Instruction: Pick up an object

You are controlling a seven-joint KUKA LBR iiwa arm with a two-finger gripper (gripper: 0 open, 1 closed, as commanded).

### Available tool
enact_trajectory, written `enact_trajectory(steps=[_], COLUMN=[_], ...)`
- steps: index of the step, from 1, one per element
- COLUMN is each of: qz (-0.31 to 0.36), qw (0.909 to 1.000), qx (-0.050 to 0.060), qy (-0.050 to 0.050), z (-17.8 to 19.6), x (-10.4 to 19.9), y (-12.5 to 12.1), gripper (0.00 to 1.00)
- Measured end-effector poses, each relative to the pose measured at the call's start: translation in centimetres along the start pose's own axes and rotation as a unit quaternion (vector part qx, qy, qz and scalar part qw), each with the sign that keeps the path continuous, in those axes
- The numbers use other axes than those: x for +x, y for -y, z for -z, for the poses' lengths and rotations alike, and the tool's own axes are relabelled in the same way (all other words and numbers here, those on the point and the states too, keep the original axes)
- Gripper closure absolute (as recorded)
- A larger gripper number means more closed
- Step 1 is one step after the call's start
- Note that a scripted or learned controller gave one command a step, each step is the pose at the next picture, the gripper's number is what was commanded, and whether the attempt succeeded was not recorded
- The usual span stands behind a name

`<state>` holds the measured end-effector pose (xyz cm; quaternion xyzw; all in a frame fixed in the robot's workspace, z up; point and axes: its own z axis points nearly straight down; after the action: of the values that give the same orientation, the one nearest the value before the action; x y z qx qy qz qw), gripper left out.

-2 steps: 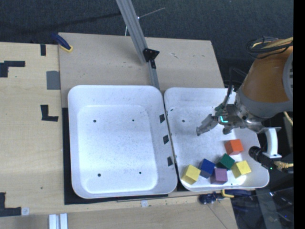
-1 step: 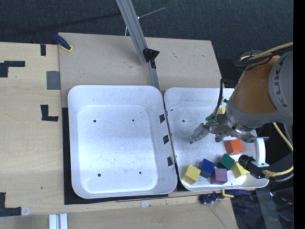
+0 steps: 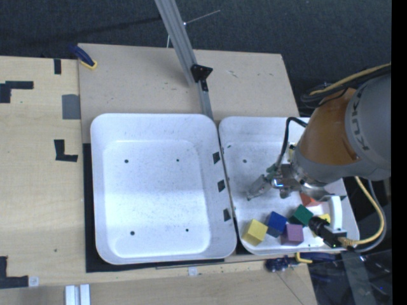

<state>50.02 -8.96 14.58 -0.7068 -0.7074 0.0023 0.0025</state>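
— Gripper (image 3: 262, 186)? 
— Hanging low over the floor of the right bin (image 3: 254, 138), reaching in from the right. Spreading its fingers apart, gripping nothing.
— Blocks?
— Sitting bunched in the near right corner of that bin: yellow (image 3: 255, 231) leftmost, then blue (image 3: 276, 223), purple (image 3: 294, 233) and green (image 3: 302, 215) (something red (image 3: 310, 200) peeking out by the arm (image 3: 343, 132)). Lying just near and right of the gripper, not touching it.
— Left bin (image 3: 152, 183)?
— Lying alongside, touching edges.
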Motion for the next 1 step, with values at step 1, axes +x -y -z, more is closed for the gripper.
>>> enact_trajectory(steps=[1], qz=[0.000], qw=[1.0000], qx=[0.001], qy=[0.000], z=[-5.42], x=[0.08], y=[0.19], gripper=[0.00])
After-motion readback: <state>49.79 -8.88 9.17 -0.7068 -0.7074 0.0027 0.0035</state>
